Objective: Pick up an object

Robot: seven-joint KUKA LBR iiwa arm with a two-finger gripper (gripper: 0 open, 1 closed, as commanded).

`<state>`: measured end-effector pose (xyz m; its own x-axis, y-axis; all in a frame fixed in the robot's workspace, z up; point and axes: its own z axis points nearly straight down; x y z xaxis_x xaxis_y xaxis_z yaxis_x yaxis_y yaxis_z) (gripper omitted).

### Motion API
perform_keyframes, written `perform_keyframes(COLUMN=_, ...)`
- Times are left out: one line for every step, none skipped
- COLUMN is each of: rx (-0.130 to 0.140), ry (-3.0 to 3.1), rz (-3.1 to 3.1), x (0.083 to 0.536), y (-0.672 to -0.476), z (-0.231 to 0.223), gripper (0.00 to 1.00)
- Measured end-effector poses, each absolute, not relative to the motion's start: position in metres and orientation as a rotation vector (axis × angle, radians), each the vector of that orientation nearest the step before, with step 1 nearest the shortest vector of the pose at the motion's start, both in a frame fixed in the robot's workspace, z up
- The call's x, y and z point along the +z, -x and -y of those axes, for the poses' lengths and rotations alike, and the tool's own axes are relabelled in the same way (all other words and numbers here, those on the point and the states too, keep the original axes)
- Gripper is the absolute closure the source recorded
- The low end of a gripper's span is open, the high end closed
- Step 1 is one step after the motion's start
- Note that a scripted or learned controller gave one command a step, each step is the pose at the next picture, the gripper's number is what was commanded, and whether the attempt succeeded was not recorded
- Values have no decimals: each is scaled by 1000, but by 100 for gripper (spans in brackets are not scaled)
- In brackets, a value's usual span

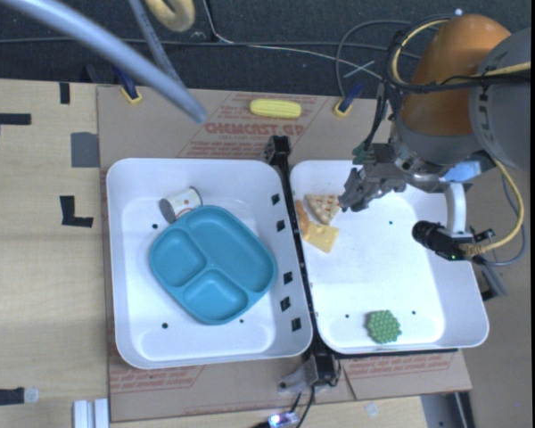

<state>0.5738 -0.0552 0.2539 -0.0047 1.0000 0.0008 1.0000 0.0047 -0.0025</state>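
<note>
One end effector (352, 194) hovers beside the waffle piece (321, 208); its opening cannot be told.

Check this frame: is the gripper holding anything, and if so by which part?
It cannot be told. The gripper sits low in the right bin, right beside the waffle-like piece, but nothing is visibly between its tips.

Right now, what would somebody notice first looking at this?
Probably the big blue tray with compartments, filling the left bin. Next, the robot's claw hanging over the right bin, right beside some yellow waffle-like pieces. A bumpy green ball sits near that bin's front edge.
</note>
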Motion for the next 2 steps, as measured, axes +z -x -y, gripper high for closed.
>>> perform_keyframes(rx=0, ry=2213, rz=2227, x=249, y=-573, z=-3, gripper=100)
perform_keyframes(rx=3, ry=2214, rz=2225, x=235, y=-563, z=-46, gripper=100)
